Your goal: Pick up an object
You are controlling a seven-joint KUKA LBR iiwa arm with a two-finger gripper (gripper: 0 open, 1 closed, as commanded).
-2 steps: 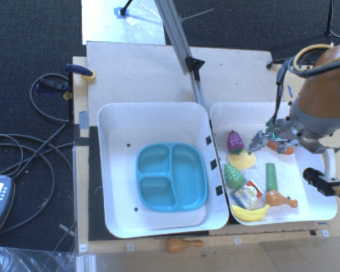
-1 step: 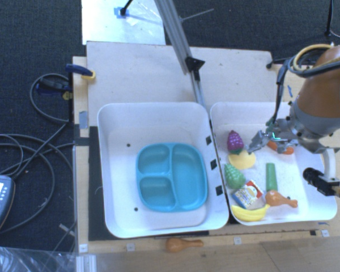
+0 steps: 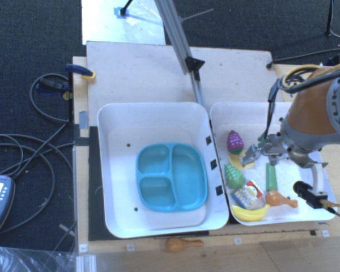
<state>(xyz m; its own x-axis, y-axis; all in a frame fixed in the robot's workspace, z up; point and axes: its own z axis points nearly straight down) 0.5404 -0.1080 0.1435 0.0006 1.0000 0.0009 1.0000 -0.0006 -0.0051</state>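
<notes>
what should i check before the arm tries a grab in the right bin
1. Tool over the right bin: ok, near its left side.
2. Target close by: ok, grapes sit just left of the tool.
3. Tool open or shut: cannot tell, too small and blurred.
4. Anything held already: cannot tell.
5. Clutter around target: not ok, green fruit, packet, banana and green stick crowd together.
6. Left bin drop spot: ok, blue tray lies flat.

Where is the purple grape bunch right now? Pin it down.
The purple grape bunch lies in the right bin, near its left wall, above the green toy and just left of the pincer.
</notes>
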